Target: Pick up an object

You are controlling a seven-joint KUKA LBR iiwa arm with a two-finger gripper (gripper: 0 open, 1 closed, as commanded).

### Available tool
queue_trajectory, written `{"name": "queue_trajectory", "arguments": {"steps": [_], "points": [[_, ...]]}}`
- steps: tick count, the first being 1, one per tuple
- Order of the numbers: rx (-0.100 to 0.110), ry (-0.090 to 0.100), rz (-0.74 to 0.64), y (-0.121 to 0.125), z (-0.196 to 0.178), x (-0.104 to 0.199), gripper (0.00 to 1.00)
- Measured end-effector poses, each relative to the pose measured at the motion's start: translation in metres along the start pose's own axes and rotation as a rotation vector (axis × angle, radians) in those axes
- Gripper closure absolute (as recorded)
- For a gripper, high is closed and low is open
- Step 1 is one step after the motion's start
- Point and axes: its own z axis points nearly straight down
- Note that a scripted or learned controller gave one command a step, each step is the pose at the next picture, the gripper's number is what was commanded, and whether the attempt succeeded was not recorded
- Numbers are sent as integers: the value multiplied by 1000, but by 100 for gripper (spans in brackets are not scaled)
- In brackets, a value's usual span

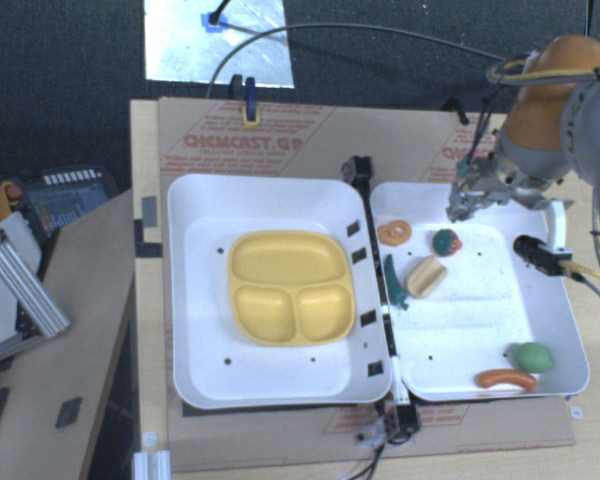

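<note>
My gripper [462, 208] hangs over the back of the right bin [500, 298], its fingers pointing down above the bin's far wall. Just below it lies a small teal and red ball-like toy [445, 241]. An orange ring-shaped piece [394, 232] sits to the left of that. A tan bread-like roll [426, 277] lies beside a dark green strip [392, 281] near the bin's left wall. At the front right corner sit a green round fruit [532, 357] and an orange sausage-like piece [506, 379]. Nothing shows between the fingers.
The left bin [195, 298] holds a yellow three-compartment tray [285, 287]. A black clamp [360, 171] sits at the back where the bins meet. A black fitting [536, 252] with a cable overhangs the right bin's right rim. Cardboard lies under both bins.
</note>
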Motion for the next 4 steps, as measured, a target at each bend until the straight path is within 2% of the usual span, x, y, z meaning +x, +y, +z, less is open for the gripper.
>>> {"name": "queue_trajectory", "arguments": {"steps": [1, 2, 3, 4], "points": [[-1, 0, -1, 2, -55, 0, 100], [2, 3, -5, 2, -69, 50, 100], [5, 3, -5, -7, -67, 97, 100], [4, 3, -6, -6, -63, 159, 100]]}}
